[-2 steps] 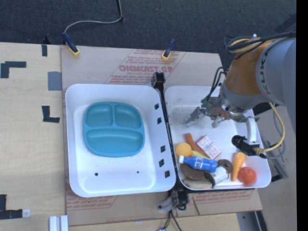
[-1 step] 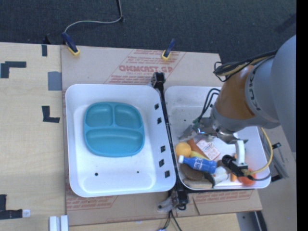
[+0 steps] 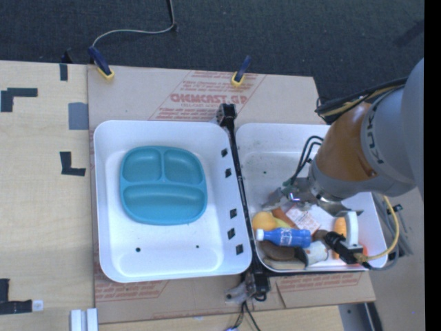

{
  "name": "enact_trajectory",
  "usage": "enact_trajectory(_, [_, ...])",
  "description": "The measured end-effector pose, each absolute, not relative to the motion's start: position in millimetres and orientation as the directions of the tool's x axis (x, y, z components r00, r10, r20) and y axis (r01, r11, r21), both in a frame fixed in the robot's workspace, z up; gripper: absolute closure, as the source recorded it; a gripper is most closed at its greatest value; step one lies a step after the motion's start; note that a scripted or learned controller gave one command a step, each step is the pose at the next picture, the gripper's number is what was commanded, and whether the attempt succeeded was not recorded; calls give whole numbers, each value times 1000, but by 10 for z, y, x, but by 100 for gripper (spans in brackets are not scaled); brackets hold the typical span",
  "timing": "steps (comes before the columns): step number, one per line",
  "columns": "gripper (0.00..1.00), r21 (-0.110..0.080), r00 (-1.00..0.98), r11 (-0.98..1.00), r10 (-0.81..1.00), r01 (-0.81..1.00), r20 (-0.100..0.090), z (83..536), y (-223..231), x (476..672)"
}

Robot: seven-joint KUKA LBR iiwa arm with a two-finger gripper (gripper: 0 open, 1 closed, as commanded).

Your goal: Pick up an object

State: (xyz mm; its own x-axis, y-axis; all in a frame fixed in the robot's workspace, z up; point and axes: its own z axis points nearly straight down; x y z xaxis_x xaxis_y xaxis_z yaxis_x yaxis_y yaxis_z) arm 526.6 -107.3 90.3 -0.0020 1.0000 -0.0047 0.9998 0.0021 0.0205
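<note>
Gripper [image 3: 295,196] over the heap in the right bin [image 3: 270,163].

Whether it is open or closed, or has hold of anything, cannot be told; the arm's bulk hides that. Just beside it lies a white packet [image 3: 304,218] with red print. Below that in the view a blue bottle [image 3: 288,237] lies on its side, its white cap toward the divider between the bins. A yellow-orange round piece [image 3: 263,221] sits just above the cap, a brown lump [image 3: 275,254] lies under the bottle, and an orange piece [image 3: 339,225] lies to the right. The left bin [image 3: 110,150] holds a blue divided plate [image 3: 164,185], well apart from the gripper.
</note>
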Motion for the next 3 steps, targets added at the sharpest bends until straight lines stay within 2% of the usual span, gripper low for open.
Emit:
enact_trajectory(1, [100, 21, 0, 0, 1000, 1000, -8, 1002, -1092, 5266])
enact_trajectory(2, [100, -1, 1, -1, 1000, 1000, -1, 1693, -1629, 4835])
enact_trajectory(3, [100, 0, -2, 2, 1000, 1000, 0, 1984, -898, 4981])
